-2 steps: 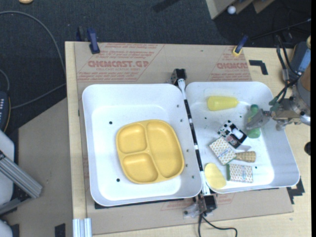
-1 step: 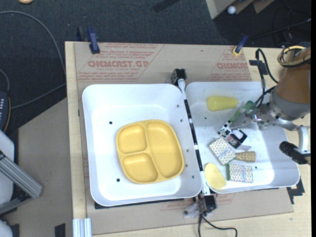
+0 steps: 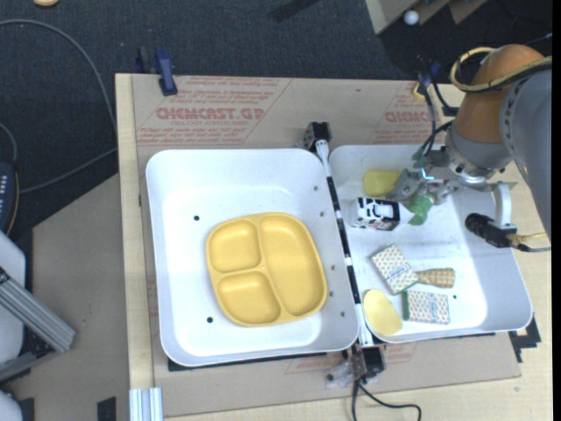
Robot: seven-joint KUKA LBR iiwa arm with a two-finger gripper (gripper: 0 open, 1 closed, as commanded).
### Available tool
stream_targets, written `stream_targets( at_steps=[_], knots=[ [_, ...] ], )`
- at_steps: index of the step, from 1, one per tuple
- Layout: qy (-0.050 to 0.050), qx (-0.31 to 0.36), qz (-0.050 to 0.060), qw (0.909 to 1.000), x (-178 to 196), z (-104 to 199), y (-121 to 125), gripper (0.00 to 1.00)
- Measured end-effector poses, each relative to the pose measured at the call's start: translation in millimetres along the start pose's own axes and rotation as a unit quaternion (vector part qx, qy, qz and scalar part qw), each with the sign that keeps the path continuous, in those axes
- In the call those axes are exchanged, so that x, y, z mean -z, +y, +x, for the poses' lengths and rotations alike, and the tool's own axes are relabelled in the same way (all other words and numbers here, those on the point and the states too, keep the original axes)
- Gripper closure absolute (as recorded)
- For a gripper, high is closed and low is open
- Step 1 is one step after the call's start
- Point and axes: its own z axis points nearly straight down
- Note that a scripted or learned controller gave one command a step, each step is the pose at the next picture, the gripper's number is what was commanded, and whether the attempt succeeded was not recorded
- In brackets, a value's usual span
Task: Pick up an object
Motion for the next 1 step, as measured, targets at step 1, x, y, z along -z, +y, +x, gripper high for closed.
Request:
stream_targets(
  at_steps=[1],
  knots=[
    [-0.002,-0.001,-0.008,1.0,12.2,0.4,3.0,1.0]
  ],
)
